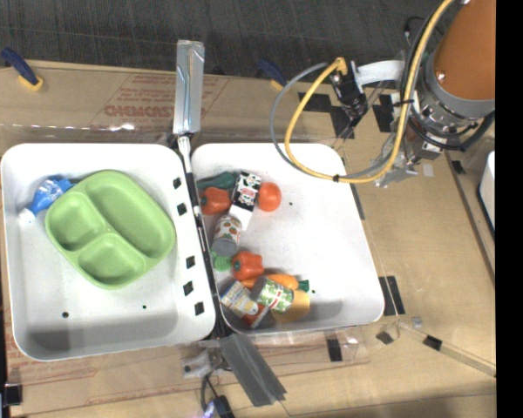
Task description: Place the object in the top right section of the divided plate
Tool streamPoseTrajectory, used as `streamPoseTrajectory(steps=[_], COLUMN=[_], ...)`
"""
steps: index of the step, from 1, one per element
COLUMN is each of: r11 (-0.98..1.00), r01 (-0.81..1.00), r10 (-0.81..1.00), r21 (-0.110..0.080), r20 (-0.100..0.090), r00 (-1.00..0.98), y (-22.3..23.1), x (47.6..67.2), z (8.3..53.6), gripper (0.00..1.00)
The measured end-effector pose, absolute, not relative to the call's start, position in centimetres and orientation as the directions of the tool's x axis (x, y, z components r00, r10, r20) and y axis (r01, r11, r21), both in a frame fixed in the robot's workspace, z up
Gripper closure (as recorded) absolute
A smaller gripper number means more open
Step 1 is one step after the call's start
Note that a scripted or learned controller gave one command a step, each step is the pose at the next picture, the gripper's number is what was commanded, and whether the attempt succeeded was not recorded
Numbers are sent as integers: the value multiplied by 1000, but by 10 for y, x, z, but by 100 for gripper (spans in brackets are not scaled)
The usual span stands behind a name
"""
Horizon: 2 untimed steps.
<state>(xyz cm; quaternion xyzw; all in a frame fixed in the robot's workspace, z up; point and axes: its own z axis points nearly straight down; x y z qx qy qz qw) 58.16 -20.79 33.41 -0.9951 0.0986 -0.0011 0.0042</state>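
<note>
Gripper, open or closed I cannot tell, hangs at the right bin's far corner, likely parked clear of the view; toy objects lie heaped along its left wall, well apart from the green divided plate in the left bin.

The divided plate looks like smooth matt green plastic. Beside it, both white bins show glossy plastic, on a bench of matt brown board.

Red "CHEMCAST" lettering stands on the protective sheet.
</note>
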Motion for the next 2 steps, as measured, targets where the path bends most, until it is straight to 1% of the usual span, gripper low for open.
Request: streamPoseTrajectory(steps=[1,2], r11=[-980,-981], r01=[-201,-196], r10=[-201,-196], r21=[-6,-4], r20=[-2,4], r00=[980,981], y=[-210,-136], x=[502,503], z=[284,372], gripper=[100,100])
